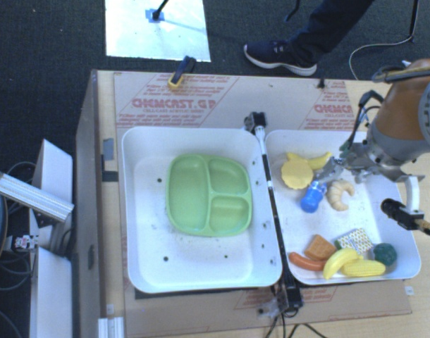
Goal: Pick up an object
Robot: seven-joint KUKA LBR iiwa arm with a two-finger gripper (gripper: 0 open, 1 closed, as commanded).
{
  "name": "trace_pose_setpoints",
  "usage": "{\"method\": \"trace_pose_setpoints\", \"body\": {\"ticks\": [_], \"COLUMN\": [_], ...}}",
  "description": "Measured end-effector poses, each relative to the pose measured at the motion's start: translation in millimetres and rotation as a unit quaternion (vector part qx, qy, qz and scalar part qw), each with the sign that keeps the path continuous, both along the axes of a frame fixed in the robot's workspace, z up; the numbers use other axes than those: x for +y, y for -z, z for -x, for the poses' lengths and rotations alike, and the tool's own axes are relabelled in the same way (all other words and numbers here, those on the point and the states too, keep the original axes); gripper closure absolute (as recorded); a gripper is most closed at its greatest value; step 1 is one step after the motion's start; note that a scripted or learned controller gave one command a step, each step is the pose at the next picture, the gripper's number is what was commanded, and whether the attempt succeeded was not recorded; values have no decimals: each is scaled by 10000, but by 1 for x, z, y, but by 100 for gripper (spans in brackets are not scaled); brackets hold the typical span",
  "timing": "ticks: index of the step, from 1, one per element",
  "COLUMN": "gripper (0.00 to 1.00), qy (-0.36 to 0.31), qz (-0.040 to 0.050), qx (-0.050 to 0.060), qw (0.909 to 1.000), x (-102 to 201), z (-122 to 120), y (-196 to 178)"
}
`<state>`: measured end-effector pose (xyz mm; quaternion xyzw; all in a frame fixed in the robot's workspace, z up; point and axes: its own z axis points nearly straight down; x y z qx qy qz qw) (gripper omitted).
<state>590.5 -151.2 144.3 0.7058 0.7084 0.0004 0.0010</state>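
The right bin (395,220) holds several toy foods. At its upper left lies a round yellow piece (297,173) with a small yellow banana-like piece (318,161) beside it. A blue bottle (311,197) and a beige croissant (340,193) lie just below. My gripper (333,169) hangs low over the bin's upper middle, right above the blue bottle's top and next to the croissant. Nothing shows as held.
Along the right bin's front lie an orange wedge (319,246), a red sausage (304,261), a banana (340,260), a corn cob (364,267), a checkered block (354,239) and a green piece (385,253). A green divided plate (209,194) sits in the left bin (141,210). A person's shoe (278,55) stands beyond the bench.
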Motion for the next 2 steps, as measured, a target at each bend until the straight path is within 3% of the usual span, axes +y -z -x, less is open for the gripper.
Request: {"method": "trace_pose_setpoints", "body": {"ticks": [1,2], "gripper": [0,0], "qy": [-1,14], "qz": [-2,2], "qx": [-9,4], "qw": [10000,10000], "x": [32,0], "z": [24,58], "y": [-67,-56]}}
